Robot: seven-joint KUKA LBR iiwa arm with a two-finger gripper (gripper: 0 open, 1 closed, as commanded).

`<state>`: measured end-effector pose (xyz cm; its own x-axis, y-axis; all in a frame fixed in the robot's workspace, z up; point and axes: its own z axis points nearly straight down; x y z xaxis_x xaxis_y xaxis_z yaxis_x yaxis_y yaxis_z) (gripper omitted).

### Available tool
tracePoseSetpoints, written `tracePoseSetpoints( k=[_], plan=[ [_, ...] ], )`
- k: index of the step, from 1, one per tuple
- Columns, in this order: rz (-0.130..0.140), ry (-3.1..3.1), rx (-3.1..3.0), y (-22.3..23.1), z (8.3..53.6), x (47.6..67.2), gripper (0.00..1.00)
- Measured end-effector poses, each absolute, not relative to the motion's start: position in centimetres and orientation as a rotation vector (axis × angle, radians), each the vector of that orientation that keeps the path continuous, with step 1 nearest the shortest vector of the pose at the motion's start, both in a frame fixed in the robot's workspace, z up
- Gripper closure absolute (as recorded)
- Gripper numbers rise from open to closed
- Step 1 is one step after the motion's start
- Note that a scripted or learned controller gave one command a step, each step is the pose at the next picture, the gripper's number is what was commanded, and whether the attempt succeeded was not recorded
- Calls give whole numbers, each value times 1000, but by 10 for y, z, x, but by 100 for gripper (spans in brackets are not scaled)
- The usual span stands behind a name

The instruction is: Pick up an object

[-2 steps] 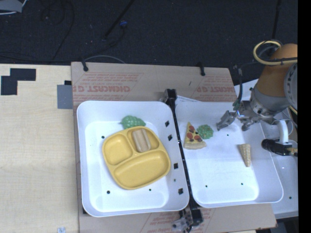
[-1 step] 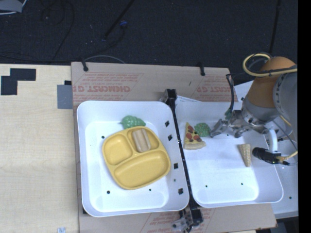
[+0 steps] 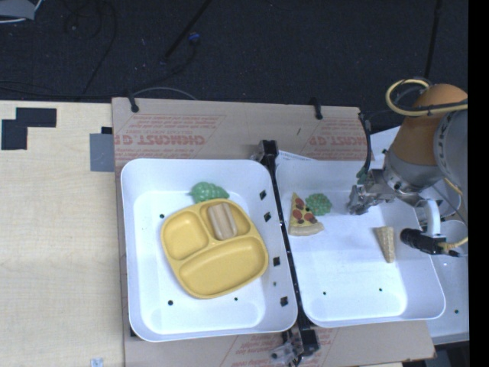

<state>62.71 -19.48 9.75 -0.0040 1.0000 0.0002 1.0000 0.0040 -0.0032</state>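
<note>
mirrored red "chemcast" lettering is showing on the cardboard; the gripper, fingers unreadable, is hanging over the right bin near the pizza slice.

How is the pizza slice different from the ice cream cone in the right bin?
The pizza slice is a broad wedge with red and green toppings; the ice cream cone is narrow and plain tan. The pizza slice lies by the bin's left wall, touching a green leafy piece; the cone lies alone nearer the gripper. Both lie flat in the right bin.

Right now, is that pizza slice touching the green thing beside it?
Touching, it seems: in the camera view the pizza slice overlaps the edge of the green piece, with no gap between them.
</note>
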Motion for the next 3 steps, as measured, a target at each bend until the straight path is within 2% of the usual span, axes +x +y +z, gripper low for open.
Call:
tracePoseSetpoints(
  k=[1, 3],
  plan=[
    [-2, -2226, -2220, -187, 149, 622, 100],
    [-2, -2224, -2224, -190, 260, 627, 100]
  ],
)
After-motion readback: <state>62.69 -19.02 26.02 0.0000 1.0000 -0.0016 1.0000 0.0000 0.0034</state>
